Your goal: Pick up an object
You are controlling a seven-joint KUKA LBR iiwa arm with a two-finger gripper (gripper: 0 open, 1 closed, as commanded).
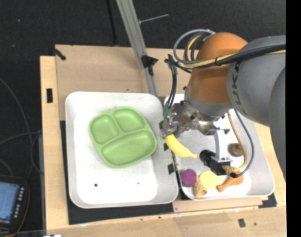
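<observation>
Wooden bench [91,68] on a dark floor, carrying two shallow white bins side by side. Left bin [116,186]: a green divided plate [123,136] lies in its upper half, with bare bin floor below it. Right bin [259,179]: a yellow banana [180,147] lies near the wall shared by the two bins. Below the banana, along the near edge, a purple lump [188,176], a pale yellow piece [207,179] and an orange piece [230,181] sit close together. A small brown disc [235,149] lies apart, toward the right.

From my console I read the gripper [166,128] as hanging just above the upper end of the banana, close against the shared wall. I cannot tell whether it is wide or narrow, since the wrist covers it, and I see nothing held in it. I judge the banana the likely target, not yet picked up.

Risks: the banana is curved and looks smooth, so a close on its tip may push it sideways out of reach. A descent this near the wall may strike the rim instead of the fruit.

Room: open bin floor lies to the right of the banana. The cluster at the near edge leaves little clearance, and the plate's edge lies near the wall on its far side.
</observation>
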